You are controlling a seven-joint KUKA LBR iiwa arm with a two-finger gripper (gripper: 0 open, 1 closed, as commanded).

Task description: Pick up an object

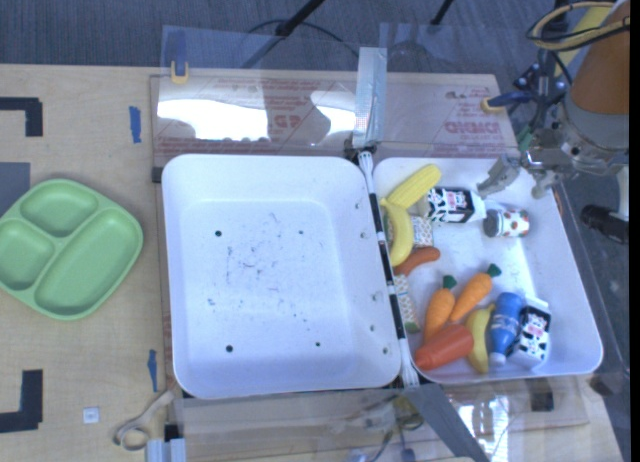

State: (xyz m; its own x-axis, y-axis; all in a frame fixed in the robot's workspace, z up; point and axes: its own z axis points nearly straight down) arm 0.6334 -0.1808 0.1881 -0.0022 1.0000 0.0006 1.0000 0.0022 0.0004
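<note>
So there are two white bins sitting side by side on the wooden worktop [80, 100]. The left bin [200, 180] has nothing but a few dark specks and faint scuffs on its floor. The right bin [575, 280] is where all the stuff is: a yellow banana [413, 188] at the far left corner with a second banana [398, 235] curving down beside it, a small black-and-white cow-print carton [451, 204] just right of those, and a little white cup with red dots [510, 222] lying on its side further right. Toward the near end there's a sausage-looking thing [416, 259], two orange carrots [455, 302], a red pepper [444, 347], a blue bottle [504, 322] and another cow-print piece [534, 334], all packed close together.

The gripper [518, 178] hangs over the far right corner of the right bin, fingers spread apart with nothing between them, just above the dotted cup.

Off to the left sits a green divided plate [65, 247].

The arm [600, 80] is cut off by the right edge. Clear plastic panels [300, 80] behind the bins are glary and hard to read.
</note>
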